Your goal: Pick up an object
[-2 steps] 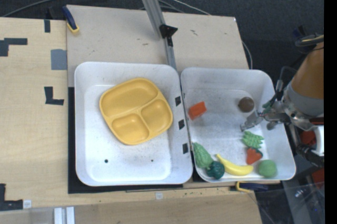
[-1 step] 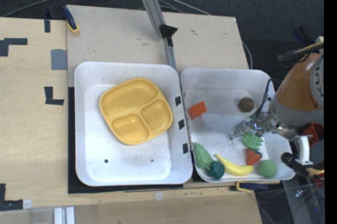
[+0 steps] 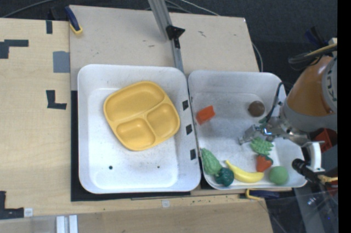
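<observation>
Just below the jaws, in the right-hand shallow white bin (image 3: 219,79), sits a leafy green toy vegetable with a red base (image 3: 262,153), the likeliest target, though I cannot say whether metal touches it. The two-finger gripper (image 3: 251,135) hangs low over the bin floor at the end of the grey and orange arm (image 3: 310,97). How the jaws stand I cannot tell: they read as a small metallic blur, and nothing is plainly seen between them. So the pick looks not yet done; closing and lifting are left, as I judge it.

Above the jaws lies a small brown ball (image 3: 256,108), and to their left, well apart, an orange block (image 3: 205,113). Below, along the near wall, are a yellow toy banana (image 3: 244,174), a light green round fruit (image 3: 278,175), a dark green leafy piece (image 3: 210,161) and a small teal lump (image 3: 224,176). Far left, in the other white bin (image 3: 88,117), rests a yellow three-compartment plastic plate (image 3: 141,114).

The wrist hides part of the right bin's far-right wall, and the arm is cut off at the edge.
</observation>
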